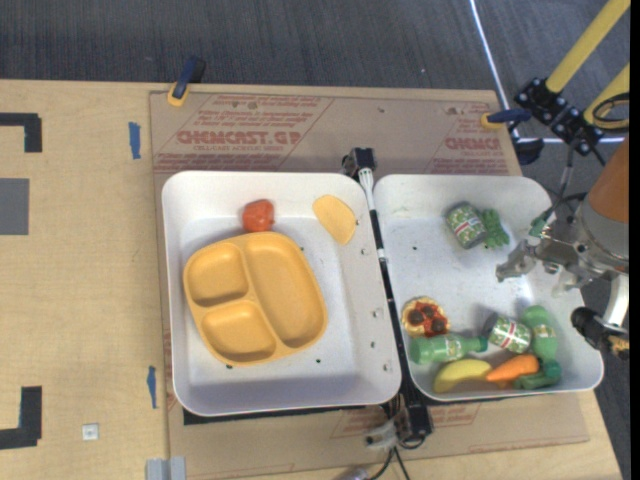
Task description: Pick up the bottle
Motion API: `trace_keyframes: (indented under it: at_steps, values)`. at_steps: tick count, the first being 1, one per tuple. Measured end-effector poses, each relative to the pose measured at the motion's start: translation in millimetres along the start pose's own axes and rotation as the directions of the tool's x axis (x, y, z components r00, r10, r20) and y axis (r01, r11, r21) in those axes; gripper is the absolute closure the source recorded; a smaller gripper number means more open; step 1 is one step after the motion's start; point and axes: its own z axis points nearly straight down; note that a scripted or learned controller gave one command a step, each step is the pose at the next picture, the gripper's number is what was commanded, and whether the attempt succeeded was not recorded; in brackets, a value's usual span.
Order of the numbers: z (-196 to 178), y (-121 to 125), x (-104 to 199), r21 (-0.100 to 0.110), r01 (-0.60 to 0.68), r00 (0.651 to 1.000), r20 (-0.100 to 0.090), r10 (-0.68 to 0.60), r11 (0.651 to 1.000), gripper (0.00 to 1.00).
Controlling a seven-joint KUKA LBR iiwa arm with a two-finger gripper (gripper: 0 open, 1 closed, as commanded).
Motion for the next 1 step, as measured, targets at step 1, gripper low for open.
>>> trace_keyframes:
  at_steps: [1]
  values:
    - [49.8,-44.2,-23.0,0.005,0.088,0.996,-0.018,-0.088,0.996,0.0]
